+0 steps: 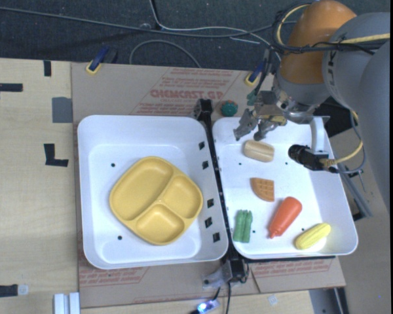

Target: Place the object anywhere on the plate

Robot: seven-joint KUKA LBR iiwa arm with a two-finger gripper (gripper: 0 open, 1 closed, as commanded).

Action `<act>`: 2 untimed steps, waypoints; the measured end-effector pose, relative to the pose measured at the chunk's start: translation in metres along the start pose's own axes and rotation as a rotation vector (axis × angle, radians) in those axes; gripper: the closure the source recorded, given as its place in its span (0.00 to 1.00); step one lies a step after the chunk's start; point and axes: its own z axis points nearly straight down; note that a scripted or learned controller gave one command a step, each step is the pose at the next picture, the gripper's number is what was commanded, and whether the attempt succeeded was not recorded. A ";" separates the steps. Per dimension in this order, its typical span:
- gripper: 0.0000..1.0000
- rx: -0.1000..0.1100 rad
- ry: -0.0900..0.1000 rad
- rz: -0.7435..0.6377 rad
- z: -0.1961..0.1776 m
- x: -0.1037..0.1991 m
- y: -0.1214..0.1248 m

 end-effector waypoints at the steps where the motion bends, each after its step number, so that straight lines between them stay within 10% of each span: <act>1: 1.00 -0.001 0.000 -0.001 -0.007 0.053 -0.002; 2: 1.00 0.002 0.000 -0.001 0.006 0.107 -0.016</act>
